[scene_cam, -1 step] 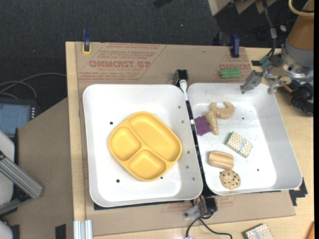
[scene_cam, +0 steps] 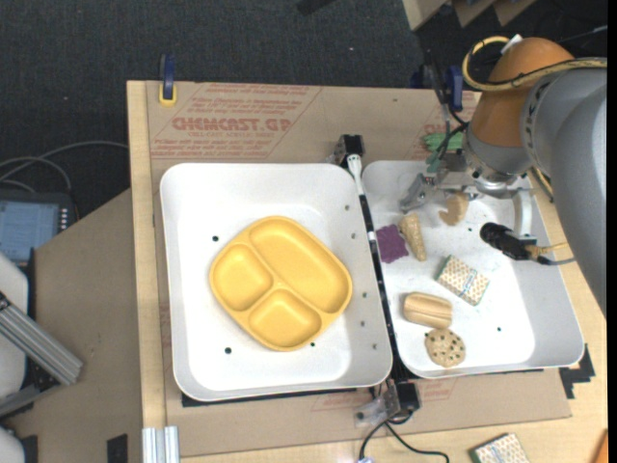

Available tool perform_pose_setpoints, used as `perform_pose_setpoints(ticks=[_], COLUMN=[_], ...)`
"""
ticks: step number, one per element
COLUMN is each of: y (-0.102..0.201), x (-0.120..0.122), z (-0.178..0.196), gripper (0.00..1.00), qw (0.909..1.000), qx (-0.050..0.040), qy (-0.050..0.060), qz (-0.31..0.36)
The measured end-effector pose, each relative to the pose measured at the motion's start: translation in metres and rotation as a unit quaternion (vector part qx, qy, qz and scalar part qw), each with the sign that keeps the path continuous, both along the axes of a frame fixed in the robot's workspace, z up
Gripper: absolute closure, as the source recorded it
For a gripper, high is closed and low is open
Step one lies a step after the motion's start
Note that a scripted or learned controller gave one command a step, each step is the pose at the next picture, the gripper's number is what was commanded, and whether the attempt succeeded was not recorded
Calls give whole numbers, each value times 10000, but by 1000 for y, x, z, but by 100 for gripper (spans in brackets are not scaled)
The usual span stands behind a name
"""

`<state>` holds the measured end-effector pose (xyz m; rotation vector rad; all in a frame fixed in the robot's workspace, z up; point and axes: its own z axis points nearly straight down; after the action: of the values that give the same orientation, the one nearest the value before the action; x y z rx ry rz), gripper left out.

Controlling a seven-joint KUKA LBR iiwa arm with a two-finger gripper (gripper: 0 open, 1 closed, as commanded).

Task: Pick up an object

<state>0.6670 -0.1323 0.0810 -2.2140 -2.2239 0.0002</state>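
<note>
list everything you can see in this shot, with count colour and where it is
left bin: 1, white, left half of the bench
right bin: 1, white, right half of the bench
divided plate: 1, yellow, three compartments, middle of the left bin
purple piece: 1, purple, right bin by its left wall
tan stick: 1, tan, just right of the purple piece
patterned box: 1, white with small print, middle of the right bin
bread roll: 1, light brown, right bin, lower left
cookie: 1, tan with dark specks, below the bread roll
bench: 1, brown cardboard sheet with red print
arm: 1, grey with orange band, entering from the right
gripper: 1, grey, over the top of the right bin
</note>
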Motion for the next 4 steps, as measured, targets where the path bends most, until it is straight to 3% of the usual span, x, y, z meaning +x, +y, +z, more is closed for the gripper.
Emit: perform_pose_setpoints(ticks=[1,2,3,4], y=[39,10,19,32], x=[-49,-106,-61,-193], z=[4,4,4,3], gripper=[0,0,0,0], qw=[10000,10000,10000,10000], qx=[-6,-3,-19,7], qy=[3,6,-37,31], qz=[-18,-27,-11,-31])
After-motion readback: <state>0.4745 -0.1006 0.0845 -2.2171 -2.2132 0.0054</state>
